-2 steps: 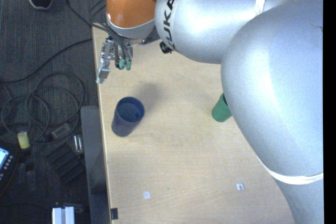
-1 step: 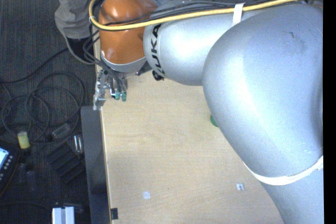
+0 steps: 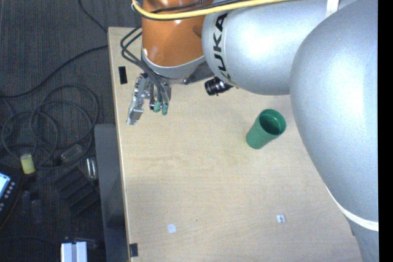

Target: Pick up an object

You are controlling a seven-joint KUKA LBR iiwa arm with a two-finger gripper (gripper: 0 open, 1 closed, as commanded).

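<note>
The big grey arm (image 3: 295,46) fills the upper right & covers much of the bench (image 3: 196,193), its lower part cut off at the right edge. It reaches in from the right w/ the orange band (image 3: 175,21) above the wrist, and the gripper (image 3: 149,106) hangs near the bench's left edge, fingers (image 3: 135,112) pointing down & apart, nothing between them. Green cup (image 3: 266,129) lies tilted on the wood, well apart from the gripper, just beside the arm's bulk.

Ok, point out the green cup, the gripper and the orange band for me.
green cup (image 3: 265,130), camera view, on its side wall.
gripper (image 3: 147,108), camera view, midway between its fingertips.
orange band (image 3: 172,18), camera view, on its rounded top.
</note>
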